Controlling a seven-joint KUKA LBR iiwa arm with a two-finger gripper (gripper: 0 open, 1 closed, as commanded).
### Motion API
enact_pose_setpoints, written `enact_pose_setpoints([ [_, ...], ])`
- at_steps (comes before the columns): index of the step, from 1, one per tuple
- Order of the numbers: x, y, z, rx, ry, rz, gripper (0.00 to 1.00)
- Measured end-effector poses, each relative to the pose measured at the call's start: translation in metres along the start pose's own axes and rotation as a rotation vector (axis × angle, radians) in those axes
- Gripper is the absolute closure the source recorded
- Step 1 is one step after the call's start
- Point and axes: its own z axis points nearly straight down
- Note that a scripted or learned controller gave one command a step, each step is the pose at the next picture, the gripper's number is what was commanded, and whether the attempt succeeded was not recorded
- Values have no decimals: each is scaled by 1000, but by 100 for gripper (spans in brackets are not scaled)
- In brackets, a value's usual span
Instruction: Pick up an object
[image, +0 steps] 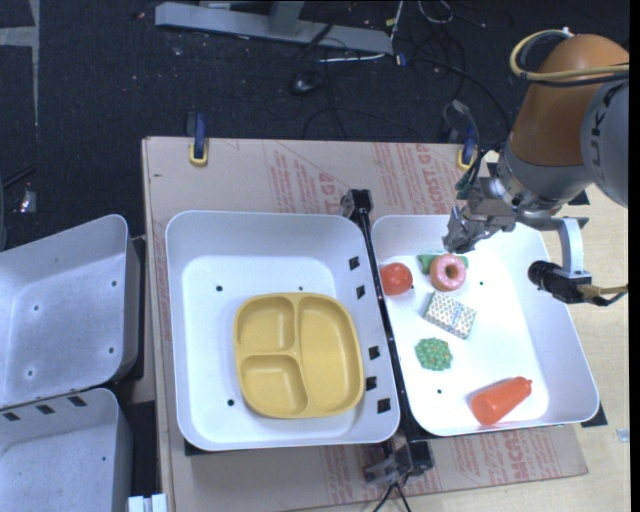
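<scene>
The pink doughnut (448, 271) lies at the far end of the right-hand bin (560, 330), directly under the pincer (462, 240), and by that position it looks like the likeliest target among the loose items. It rests flat on the bin floor, so nothing has been lifted yet. A small green piece (429, 262) sits touching the doughnut on its left, and the red ball (396, 278) lies just beyond that, near the divider between the bins.

Nearer the camera than the pincer come the speckled block (451, 315), then the green round piece (433, 353), and closest of all the orange carrot-like piece (500, 398), well apart from the tool.

Whether the pincer is spread or closed cannot be told; its tip is a dark cluster seen against the white wall, and no object shows between its parts.

Away to the pincer's left, across the divider, the other bin (200, 250) holds a yellow divided plate (298, 353). Both bins stand on the worktop (160, 200).

As for progress, I judge the task to be at the approach: the arm is placed over the items, but the descent, the grasp and the lift all remain. The green piece crowding the doughnut could spoil a clean grip.
</scene>
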Motion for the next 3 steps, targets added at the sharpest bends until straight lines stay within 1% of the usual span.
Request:
enact_pose_setpoints([
  [1,47,-20,12,1,1,-1,100],
  [2,96,-36,2,0,1,-2,100],
  [3,146,-57,14,2,1,-2,100],
])
